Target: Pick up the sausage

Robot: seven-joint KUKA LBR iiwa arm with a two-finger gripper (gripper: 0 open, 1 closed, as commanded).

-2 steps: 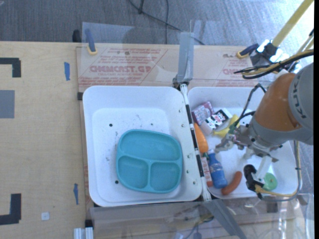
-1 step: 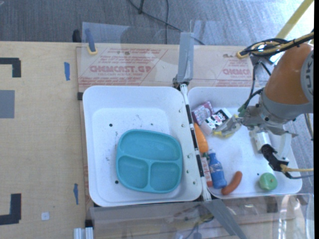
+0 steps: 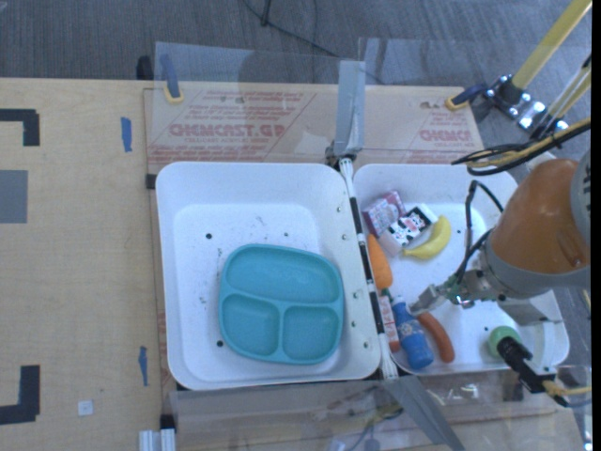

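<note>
Sausage [image 3: 439, 337], reddish and short, lay at a slant low in the right bin [image 3: 423, 170], towards the lower middle of the frame. Its left flank ran just beside a blue bottle [image 3: 413, 338], perhaps touching it. The two lay almost parallel, packed close to the wall that the right bin shared with the left bin [image 3: 188, 252].

The gripper [image 3: 427, 298] hung just above the sausage's upper end, reaching down and left from the grey and orange arm [image 3: 540, 228]. Whether it was open or closed could not be told, and nothing showed in its grasp. That placing looked like a line-up for a descent, not a lift.

Room was tight on the sausage's left, where the bottle and the wall left little gap for anything to slide in. Its right side faced bare white floor, with a green round thing [image 3: 499, 338] well apart towards the lower right. A grip across the sausage would likely nudge the bottle. Gripping it nearer the lower end, where it angled away from the bottle, seemed safer.

Higher in the bin, an orange carrot [image 3: 378, 259] lay along the shared wall. A pink packet [image 3: 383, 211], a black-and-white carton [image 3: 411, 224] and a banana [image 3: 430, 241] were clustered near one another, clear of the likely path. The left bin held a teal divided plate [image 3: 282, 275].
</note>
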